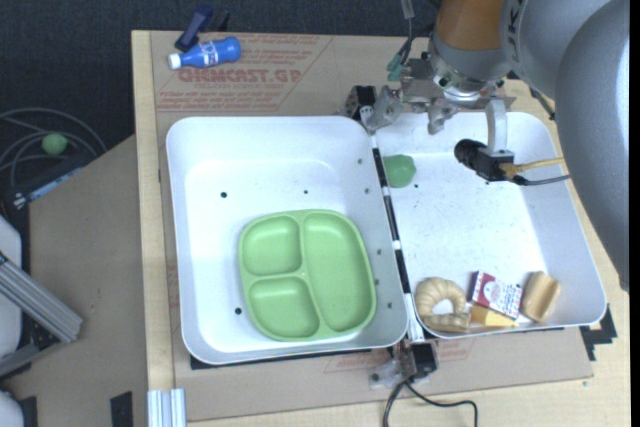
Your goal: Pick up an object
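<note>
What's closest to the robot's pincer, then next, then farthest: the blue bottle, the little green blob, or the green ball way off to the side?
1. Green blob: in the right bin, just below the pincer.
2. Blue bottle: on the bench, behind the left bin.
3. Green ball: far left, off the bench.

We see the gripper (pixel 405 118) over the back rim of the right bin (pixel 565 215), near a small green lump (pixel 400 169). At this bin's front lie a pastry (pixel 442 300), a red box (pixel 497 294) and a tan block (pixel 541 293). The left bin (pixel 200 175) holds a green plate (pixel 305 273).
</note>
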Controlling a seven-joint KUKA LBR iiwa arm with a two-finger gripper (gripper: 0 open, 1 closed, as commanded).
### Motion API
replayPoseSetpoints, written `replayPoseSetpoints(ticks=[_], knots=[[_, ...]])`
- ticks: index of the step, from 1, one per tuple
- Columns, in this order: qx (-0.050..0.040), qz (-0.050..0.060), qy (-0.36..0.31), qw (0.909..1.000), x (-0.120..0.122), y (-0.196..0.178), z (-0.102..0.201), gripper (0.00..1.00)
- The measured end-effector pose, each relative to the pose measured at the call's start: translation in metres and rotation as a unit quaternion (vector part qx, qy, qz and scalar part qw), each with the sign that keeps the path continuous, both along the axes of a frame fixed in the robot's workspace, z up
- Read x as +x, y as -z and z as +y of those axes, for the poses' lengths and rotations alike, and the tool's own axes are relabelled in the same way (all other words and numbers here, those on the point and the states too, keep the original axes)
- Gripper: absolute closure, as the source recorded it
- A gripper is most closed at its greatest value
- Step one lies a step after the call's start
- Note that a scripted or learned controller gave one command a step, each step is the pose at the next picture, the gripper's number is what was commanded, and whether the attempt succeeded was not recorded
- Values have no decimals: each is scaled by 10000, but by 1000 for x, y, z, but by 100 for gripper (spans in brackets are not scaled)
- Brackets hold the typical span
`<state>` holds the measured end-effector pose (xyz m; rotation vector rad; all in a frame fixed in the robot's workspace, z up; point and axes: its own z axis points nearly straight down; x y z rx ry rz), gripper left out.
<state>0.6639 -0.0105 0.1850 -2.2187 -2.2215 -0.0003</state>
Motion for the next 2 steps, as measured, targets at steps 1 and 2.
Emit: replayPoseSetpoints(ticks=[1,2], knots=[[-6,-8,2,10000,3,0,8,0],[-7,-22,1,10000,3,-10,8,100]])
